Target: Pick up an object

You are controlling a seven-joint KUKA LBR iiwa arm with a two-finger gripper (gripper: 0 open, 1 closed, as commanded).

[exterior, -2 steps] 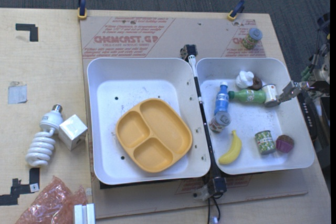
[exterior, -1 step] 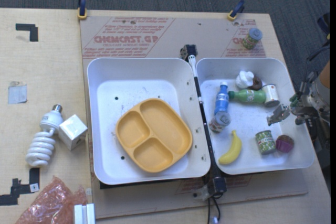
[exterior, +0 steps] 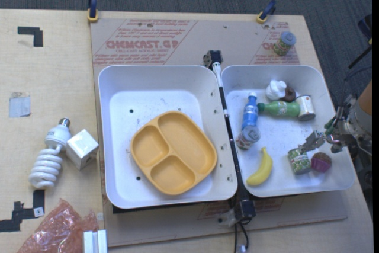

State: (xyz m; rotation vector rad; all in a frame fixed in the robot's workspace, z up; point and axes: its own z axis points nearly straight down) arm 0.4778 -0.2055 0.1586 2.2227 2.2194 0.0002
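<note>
The end effector (exterior: 314, 142) hangs low over the right bin (exterior: 308, 77), reaching in from that bin's outer wall, and I cannot tell whether it is open or closed. Right beneath it sits a small green can (exterior: 299, 162), with a round purple-and-pink toy (exterior: 321, 162) touching the can on the side toward the arm. I'd judge the can to be the target: light, stiff, with smooth, likely slippery sides, so a grip across its middle looks safest. The yellow banana (exterior: 261, 167) lies just past the can, away from the arm; 2 bottles, a blue one (exterior: 250, 112) and a green one (exterior: 282, 108), lie farther off toward the bin's far wall. Beyond the divider, the left bin (exterior: 115, 127) holds a yellow 3-part tray (exterior: 172, 153). On the tabletop (exterior: 47, 86), a coiled bulb (exterior: 48, 157) lies well apart.
</note>
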